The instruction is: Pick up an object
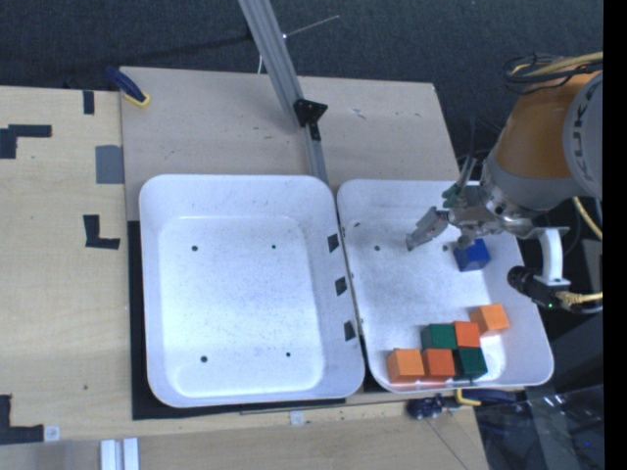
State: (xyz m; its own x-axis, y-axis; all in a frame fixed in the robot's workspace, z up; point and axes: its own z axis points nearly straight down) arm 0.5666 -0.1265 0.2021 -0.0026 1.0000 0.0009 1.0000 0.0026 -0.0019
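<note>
A: In the right-hand bin (392, 262), up near its far edge, the claw (443, 225) hangs with a blue block (472, 255) just beside it, toward the arm (544, 145). Is it holding that block?

B: I can't say so. One grey finger (424, 231) sticks out to the left, but the block sits off to the other side, not plainly between anything. Whether the claw is apart or together, I cannot tell.

A: So what might go wrong?

B: If it closes where it is, I'd guess it shuts on air or nudges the block against the bin's rim. The block is near the right wall, so little room to straddle it.

A: And the pile at the near corner?

B: Those orange blocks (406, 363) and green blocks (440, 336) touch each other; grabbing one could drag its neighbours.
</note>
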